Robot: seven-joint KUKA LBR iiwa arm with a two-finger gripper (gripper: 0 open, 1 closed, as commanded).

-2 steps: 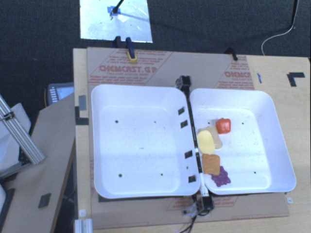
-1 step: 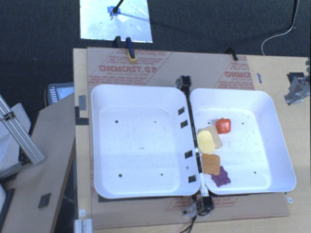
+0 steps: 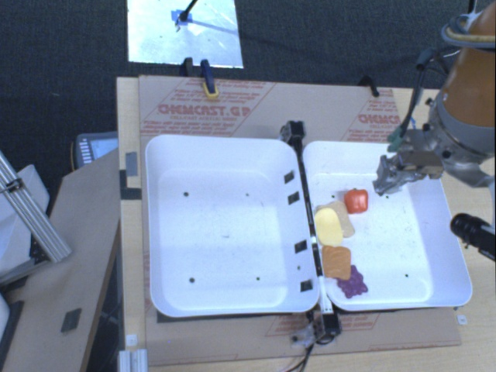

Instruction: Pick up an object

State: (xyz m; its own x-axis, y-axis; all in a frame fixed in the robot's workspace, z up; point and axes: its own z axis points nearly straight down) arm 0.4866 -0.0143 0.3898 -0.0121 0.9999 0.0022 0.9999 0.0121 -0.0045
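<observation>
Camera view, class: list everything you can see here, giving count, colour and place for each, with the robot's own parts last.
bins: two, white, side by side on the bench
red object: one, right bin, near the divider
pale yellow object: one, right bin, against the divider
orange object: one, below the yellow one
purple object: one, right bin, nearest the front
tan object: one, partly under the yellow one
arm: one, grey and orange, right side
hand: one, grey, above the right bin
</observation>
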